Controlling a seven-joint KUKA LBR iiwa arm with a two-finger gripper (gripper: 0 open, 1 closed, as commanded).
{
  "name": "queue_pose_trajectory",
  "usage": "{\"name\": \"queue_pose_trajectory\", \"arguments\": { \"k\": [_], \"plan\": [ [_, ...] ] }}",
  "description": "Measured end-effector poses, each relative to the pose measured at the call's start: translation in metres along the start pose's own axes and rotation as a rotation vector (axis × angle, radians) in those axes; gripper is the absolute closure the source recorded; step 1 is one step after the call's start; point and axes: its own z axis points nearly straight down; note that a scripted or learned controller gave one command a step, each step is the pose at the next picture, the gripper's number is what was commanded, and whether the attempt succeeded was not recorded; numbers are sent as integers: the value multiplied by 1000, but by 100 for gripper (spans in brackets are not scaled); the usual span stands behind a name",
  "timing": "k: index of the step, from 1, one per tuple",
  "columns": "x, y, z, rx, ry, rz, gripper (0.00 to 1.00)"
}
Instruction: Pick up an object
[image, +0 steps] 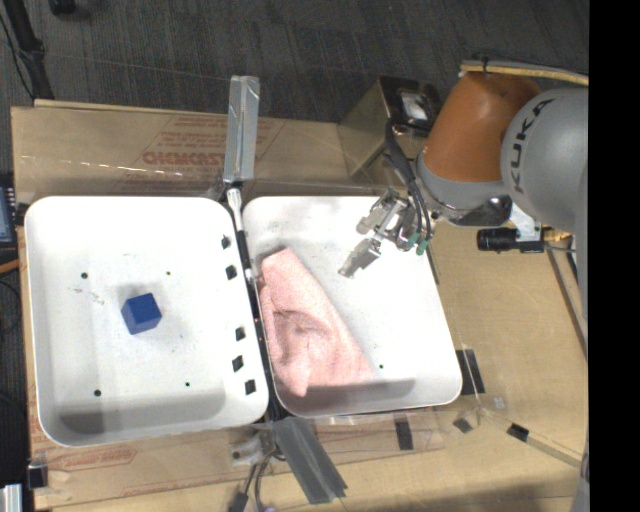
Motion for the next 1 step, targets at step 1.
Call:
{"name": "queue_pose_trajectory", "arguments": {
  "k": [1],
  "plan": [
    [29,-6,68,0,3,123,0]
  ]
}}
